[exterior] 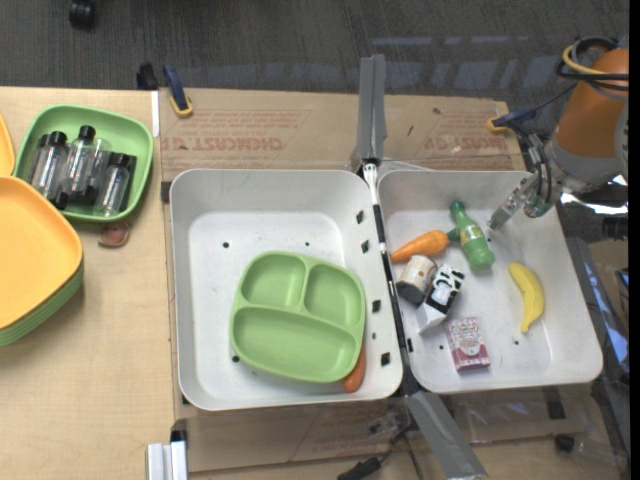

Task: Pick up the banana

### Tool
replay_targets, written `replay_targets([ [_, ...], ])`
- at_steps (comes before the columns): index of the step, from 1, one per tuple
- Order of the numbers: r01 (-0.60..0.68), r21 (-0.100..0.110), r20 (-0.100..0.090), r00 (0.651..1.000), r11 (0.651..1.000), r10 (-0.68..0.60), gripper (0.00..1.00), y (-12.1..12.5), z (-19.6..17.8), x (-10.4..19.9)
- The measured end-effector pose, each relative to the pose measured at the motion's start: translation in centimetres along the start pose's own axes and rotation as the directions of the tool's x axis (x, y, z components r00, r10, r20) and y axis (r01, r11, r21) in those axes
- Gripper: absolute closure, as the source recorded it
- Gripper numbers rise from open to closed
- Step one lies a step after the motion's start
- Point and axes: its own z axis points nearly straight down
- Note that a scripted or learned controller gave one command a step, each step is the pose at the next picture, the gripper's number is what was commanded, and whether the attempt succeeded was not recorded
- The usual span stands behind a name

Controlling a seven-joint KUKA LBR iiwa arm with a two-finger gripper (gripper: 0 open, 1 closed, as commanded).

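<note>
Visibly open fingers point(507, 211), above banana point(527, 295).

Red upside-down "CHEMCYTE"-like print, barely legible, on cardboard point(240, 133).

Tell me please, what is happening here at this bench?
A grey robot arm reaches in from the right over the right bin. Its gripper hovers near the bin's far right part, above a green bottle, and holds nothing. The banana it should pick up lies untouched by the bin's right wall. A carrot, a small jar, a black-and-white toy and a red packet lie nearby. The left bin holds a green divided plate.
</note>
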Motion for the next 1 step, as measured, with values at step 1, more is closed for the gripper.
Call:
replay_targets([
  [1,-0.099,0.002,-0.003,0.995,0.995,0.099,1.0,-2.63,0.04,2.5],
])
